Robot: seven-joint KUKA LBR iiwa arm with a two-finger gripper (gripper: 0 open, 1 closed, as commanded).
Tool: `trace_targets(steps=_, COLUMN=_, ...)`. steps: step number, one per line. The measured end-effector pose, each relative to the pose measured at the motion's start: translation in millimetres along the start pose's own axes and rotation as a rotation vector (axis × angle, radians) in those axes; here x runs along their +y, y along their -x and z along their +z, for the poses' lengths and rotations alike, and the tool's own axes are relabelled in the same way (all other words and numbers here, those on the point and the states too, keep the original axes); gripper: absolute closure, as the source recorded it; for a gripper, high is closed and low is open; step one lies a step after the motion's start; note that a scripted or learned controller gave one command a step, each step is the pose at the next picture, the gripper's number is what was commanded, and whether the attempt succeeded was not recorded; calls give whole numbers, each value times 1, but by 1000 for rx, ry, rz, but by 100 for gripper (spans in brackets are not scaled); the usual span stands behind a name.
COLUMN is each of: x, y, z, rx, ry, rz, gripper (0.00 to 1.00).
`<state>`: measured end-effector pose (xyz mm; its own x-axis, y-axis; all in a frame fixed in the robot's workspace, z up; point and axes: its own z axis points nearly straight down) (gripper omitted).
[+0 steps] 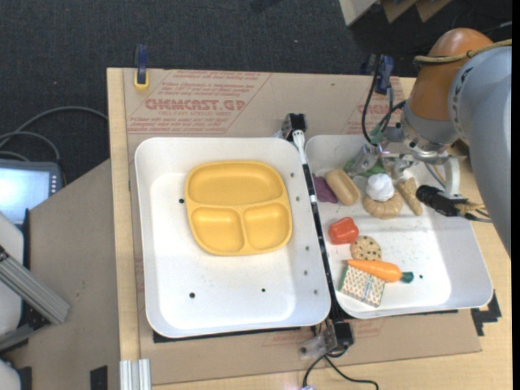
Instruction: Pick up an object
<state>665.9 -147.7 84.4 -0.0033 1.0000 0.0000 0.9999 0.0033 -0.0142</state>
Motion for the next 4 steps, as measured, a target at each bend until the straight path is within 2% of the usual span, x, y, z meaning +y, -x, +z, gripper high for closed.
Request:
trace_targets(steps=1, x=1, y=1, z=-55, rx=-2, ry=21, rz=3, gripper=0)
trace_targets(steps=2, x=-72, y=-7, z=2, rx=2, ry=10, rz=5, gripper=0)
trace_targets(steps=3, x=-24, y=-14, z=0, rx=-2, ry=20, rz=1, gripper=0)
trace_targets(steps=4, x=-1, y=-10, z=0, rx=4, ry=-2, rz=4, gripper=0)
